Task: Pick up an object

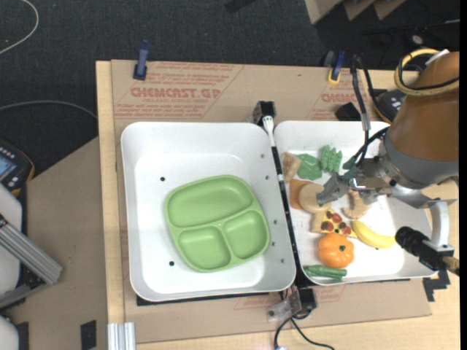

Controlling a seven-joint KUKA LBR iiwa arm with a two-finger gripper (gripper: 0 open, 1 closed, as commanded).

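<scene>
The counter [182, 86] carries two white bins: the left bin [146, 159] holds a green divided tray [217, 222], the right bin [394, 265] a heap of toy food. The arm [430, 122] hangs low over that heap, its end effector [341, 184] near the beige piece [306, 195]; whether it is wide or narrow I cannot tell. This looks like the reaching step (nothing visibly gripped). Next comes settling on one item, perhaps the orange pumpkin [336, 251] or banana [373, 235].
</scene>
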